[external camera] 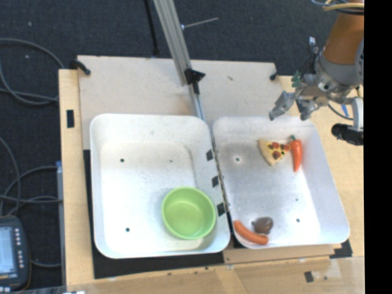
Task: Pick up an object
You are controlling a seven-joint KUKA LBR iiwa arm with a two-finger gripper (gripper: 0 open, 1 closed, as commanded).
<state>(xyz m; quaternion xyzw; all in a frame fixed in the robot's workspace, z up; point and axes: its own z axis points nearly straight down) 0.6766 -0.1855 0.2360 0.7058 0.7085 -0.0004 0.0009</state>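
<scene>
A toy pizza slice (pixel 272 150) and toy carrot (pixel 296 154) are lying just beside each other near the right bin (pixel 324 182)'s far edge. The gripper (pixel 293 107) is hovering above that edge, fingers spread and holding nothing. The approach is judged under way; next it needs lowering over one toy.

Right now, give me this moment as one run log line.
gripper: open, above right bin's far edge, holds nothing | right bin: pizza, carrot, sausage | left bin: bowl

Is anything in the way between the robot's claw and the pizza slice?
Nothing visible blocks it. The gripper hangs above the far rim of the right bin, and the pizza slice lies just below it, with the carrot beside it, not in between.
</scene>
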